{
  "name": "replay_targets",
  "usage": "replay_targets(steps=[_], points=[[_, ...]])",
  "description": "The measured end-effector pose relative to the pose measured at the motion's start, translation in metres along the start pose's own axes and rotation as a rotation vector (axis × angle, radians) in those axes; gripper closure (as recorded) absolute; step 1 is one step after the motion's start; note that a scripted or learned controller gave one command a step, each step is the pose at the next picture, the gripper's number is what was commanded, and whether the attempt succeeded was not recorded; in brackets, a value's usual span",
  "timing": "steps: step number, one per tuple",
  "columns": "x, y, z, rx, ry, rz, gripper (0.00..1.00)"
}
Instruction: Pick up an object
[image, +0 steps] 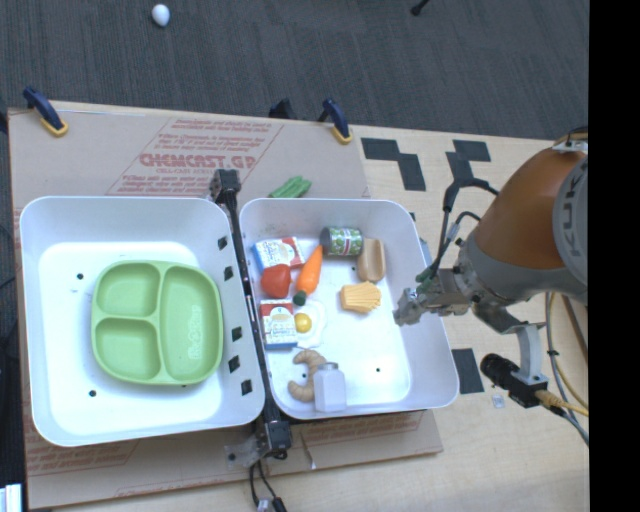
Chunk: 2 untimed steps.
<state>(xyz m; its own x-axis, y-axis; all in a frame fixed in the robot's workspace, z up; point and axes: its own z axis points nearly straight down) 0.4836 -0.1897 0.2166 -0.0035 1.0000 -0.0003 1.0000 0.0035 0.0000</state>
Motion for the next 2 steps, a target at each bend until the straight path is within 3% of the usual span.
replay_targets(steps=[1,2], points=[[-0.022,0.088,-0.043,-0.001,-0.001,-0.002,1.00],[-0.021,0.165,0.003,0.000,0.000,-0.003,1.00]])
